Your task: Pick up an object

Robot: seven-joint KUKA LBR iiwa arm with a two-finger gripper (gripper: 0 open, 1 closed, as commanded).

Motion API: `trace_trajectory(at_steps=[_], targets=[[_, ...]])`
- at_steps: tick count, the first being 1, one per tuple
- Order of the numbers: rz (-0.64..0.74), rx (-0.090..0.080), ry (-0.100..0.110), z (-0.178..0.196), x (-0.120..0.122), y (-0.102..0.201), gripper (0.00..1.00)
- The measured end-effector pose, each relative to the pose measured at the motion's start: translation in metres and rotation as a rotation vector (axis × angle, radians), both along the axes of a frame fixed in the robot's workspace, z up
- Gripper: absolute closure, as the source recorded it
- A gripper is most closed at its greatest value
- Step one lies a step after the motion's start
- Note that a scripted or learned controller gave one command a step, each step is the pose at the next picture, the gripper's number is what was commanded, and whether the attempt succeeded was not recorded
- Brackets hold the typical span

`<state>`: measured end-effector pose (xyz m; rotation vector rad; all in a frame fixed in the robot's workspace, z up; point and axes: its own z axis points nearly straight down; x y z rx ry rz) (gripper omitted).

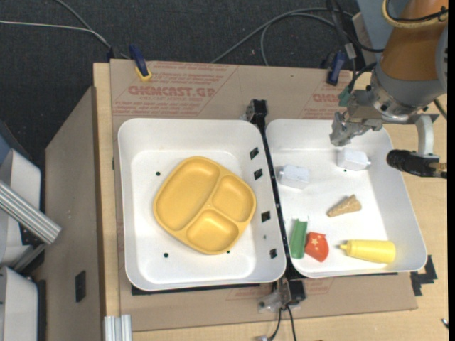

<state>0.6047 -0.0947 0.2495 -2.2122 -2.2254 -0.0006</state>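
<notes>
Six objects lie in the right bin (405, 197): a white block (353, 160) just below the gripper (344, 136), a second white block (295, 176) near the divider, a tan wedge (345, 205), a yellow bottle (368, 250), a red piece (317, 246), a green piece (298, 238); finger spacing cannot be told; left bin (135, 190) holds a yellow divided plate (204, 204).
</notes>
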Motion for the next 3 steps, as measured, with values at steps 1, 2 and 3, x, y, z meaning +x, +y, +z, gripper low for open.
trace_trajectory(at_steps=[1, 2, 3], targets=[[0.000, 0.000, 0.001, -0.011, -0.004, 0.053, 1.00], [-0.001, -0.001, 0.000, -0.003, -0.014, 0.106, 1.00], [0.000, -0.001, 0.002, -0.011, -0.037, 0.161, 1.00]])
